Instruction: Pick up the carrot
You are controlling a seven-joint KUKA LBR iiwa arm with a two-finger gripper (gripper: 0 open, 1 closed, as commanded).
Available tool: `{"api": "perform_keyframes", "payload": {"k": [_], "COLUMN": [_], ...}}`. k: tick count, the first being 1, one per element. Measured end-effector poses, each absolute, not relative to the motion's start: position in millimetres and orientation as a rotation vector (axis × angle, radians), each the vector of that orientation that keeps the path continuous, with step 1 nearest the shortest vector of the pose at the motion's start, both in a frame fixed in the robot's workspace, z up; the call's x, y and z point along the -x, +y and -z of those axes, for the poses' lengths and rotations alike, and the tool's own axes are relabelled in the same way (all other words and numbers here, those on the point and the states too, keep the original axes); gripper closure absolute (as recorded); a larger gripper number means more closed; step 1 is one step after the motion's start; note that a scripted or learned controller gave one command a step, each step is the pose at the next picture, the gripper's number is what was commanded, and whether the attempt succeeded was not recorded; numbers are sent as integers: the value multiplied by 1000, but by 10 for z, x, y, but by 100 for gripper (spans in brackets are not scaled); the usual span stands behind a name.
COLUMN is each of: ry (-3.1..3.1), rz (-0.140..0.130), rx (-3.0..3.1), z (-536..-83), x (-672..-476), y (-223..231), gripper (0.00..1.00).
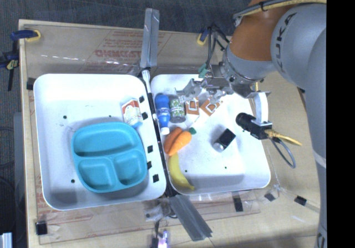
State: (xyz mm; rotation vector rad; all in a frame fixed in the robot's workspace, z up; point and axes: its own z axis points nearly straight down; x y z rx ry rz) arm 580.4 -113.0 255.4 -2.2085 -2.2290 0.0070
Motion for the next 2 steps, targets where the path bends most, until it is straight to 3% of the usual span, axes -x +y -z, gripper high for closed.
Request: {"api": "perform_keyframes", "payload": {"k": [1,2], "ry": [-2370,-2318], "rz": [-6,-4], "rx": [2058,2119], "z": [-1249,-1906], "x": [-5503,-5600], "y": [-1138,-678], "gripper": [0,0]}}
